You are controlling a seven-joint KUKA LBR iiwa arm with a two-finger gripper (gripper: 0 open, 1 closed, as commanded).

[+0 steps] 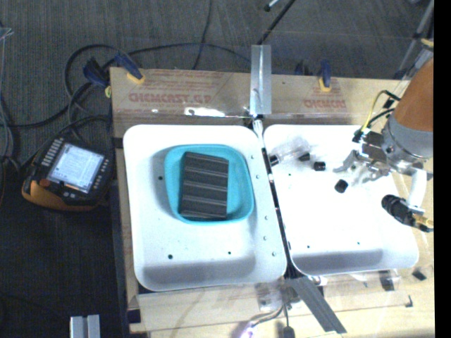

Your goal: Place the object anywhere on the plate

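Gripper (352, 173) low over right bin (352, 252), near its far right corner. Just left of the fingertips: two small black pieces (341, 186) (319, 165) on the bin floor, a clear scrap (290, 148) further left. Toward the near side of the gripper, bare white floor, open passage. Further left, the raised rims between bins (271, 189) stand across the path. Beyond them, left bin (204, 259): dark ridged block (204, 186) lies on the blue plate (243, 189); open floor around the plate.

Fixed overhead cam, slanted down, both bins (204, 270) framed.
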